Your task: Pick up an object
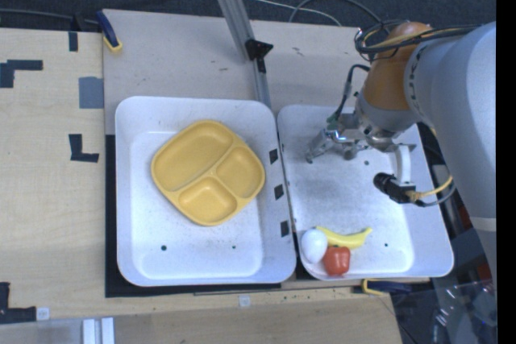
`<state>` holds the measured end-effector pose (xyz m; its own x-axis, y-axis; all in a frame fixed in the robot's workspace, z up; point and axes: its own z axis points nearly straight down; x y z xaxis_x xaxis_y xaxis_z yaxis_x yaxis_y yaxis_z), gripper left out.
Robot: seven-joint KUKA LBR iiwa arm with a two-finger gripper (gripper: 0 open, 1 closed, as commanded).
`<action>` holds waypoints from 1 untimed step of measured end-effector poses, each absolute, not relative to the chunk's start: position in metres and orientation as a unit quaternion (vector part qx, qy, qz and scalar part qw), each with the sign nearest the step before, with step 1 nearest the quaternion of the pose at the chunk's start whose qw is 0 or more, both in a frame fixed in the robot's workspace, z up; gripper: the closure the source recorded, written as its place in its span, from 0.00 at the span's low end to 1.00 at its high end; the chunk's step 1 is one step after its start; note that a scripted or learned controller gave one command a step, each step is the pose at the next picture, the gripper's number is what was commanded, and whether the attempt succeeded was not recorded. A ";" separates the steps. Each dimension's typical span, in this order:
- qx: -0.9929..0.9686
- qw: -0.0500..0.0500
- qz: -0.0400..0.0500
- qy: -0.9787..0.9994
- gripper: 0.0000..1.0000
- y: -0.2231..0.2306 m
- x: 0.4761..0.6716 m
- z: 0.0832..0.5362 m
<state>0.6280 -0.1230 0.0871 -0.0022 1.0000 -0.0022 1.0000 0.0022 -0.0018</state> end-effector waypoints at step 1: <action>0.706 0.000 -0.001 0.708 1.00 -0.122 0.628 0.098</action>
